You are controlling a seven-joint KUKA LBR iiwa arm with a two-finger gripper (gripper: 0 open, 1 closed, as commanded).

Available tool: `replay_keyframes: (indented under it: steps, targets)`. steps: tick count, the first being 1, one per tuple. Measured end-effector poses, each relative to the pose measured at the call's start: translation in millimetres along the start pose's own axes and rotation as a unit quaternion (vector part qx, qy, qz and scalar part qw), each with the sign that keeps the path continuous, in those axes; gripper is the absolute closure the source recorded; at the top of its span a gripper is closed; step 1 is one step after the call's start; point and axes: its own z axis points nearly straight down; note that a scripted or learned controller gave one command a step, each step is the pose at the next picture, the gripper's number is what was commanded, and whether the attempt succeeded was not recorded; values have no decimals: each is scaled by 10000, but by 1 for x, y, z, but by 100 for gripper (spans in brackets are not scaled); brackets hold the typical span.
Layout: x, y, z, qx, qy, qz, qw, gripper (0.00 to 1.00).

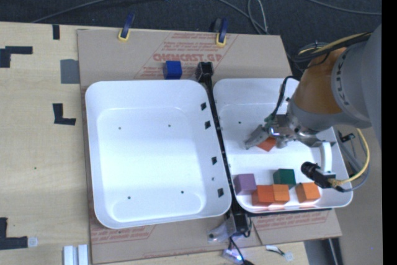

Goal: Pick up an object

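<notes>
Gripping an orange block, the claw sits nearly closed around it; at six o'clock lie three orange blocks, one purple, one green.

The two white bins look like smooth, slightly glossy plastic; under them lies matt brown cardboard; the blocks appear matt.

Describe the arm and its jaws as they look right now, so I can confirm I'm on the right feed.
The arm is bulky and grey, with a rounded orange band above the wrist. The gripper is grey metal, narrowing to two slim jaws. A yellowish cable loops beside the wrist to a black connector.
</notes>
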Motion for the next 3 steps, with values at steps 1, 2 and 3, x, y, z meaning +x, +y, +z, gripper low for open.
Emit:
replay_keyframes:
  steps: [1,2,3]
  targets:
    - [0,0,0,0,0,0,10000,0]
    - [0,0,0,0,0,0,10000,0]
    - [0,0,0,0,0,0,10000,0]
